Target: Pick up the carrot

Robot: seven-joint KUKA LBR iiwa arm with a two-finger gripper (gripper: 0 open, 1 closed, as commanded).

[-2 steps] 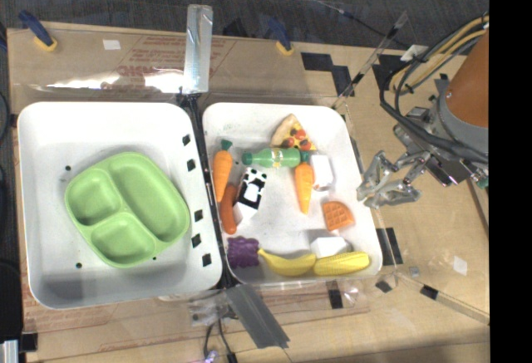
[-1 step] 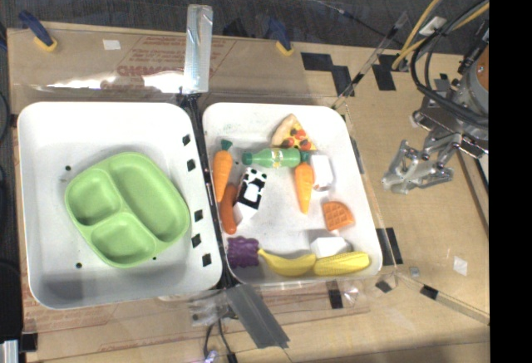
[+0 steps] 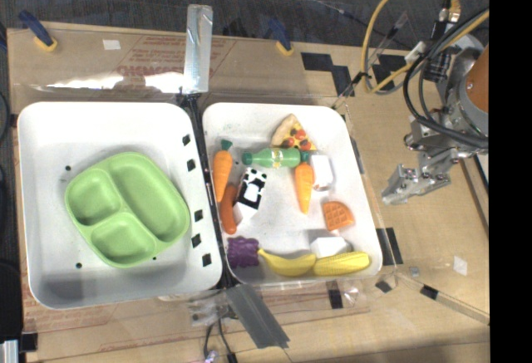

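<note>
Hand [image 3: 416, 183] hovering over the desk [image 3: 432, 245] right of the right bin [image 3: 353, 145], grasp state unclear, carrot [image 3: 304, 184] lying mid-bin below a green bottle [image 3: 274, 158], second carrot [image 3: 223, 179] by the left wall, green plate [image 3: 125, 208] sitting in the left bin [image 3: 50, 137]

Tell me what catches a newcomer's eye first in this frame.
The green divided plate sits alone in the left bin. The right bin is crowded with toy food, including two carrots, a banana and corn. The tool hangs outside, right of both bins.
</note>
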